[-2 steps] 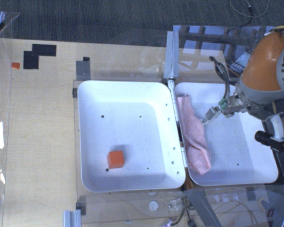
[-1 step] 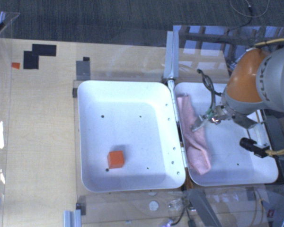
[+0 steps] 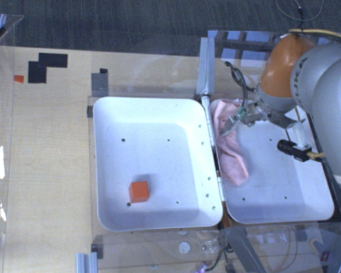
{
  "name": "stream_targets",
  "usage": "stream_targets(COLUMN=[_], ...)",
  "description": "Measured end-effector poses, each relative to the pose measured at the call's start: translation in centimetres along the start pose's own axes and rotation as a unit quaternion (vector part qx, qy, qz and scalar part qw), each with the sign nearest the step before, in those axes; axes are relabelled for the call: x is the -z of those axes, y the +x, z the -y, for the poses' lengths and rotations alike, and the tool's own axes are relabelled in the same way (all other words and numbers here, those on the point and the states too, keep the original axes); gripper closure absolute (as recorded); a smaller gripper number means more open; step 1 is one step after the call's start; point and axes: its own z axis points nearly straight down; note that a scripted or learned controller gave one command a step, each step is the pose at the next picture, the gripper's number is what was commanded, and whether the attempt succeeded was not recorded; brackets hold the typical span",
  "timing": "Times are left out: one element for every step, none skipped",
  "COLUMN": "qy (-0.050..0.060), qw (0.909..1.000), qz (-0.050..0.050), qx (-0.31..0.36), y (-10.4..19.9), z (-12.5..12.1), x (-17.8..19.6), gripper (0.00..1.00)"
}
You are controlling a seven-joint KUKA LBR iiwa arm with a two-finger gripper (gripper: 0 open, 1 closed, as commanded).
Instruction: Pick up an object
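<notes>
Observed: the arm point(image 3: 307, 73) reaches in over the right bin point(image 3: 284, 192), with the hand point(image 3: 237, 120) positioned at the upper left part of that bin, directly over the upper end of a pink cloth point(image 3: 230, 149). The cloth lies crumpled along the bin's left wall, beside the divider between the two bins. Its long axis runs from the bin's upper left corner down toward the middle of that wall. The hand sits at or on the cloth's top portion, so the bulk of the fabric extends below and slightly left of it.

State of the hand: cannot be determined. It is small and partly merged with the fabric folds, and whether cloth lies between its tips is not resolvable.

Secondary item: an orange block point(image 3: 139, 191) rests in the left bin point(image 3: 148, 118), toward its lower left, well apart from the hand.

Judgement: the cloth is the nearer candidate. A grasp here would take only the cloth's upper edge, so a slack, partial pickup is the risk.
</notes>
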Motion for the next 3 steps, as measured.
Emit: stream_targets(qy=[0.0,-0.002,0.0], qw=[0.9998,0.9996,1.0], qz=[0.0,0.002,0.0], qx=[0.021,0.03,-0.003], y=[0.3,2.9,-1.1], z=[5.0,8.1,0.8], x=[0.1,0.3,-0.1], gripper=[0.0,0.0,0.0])
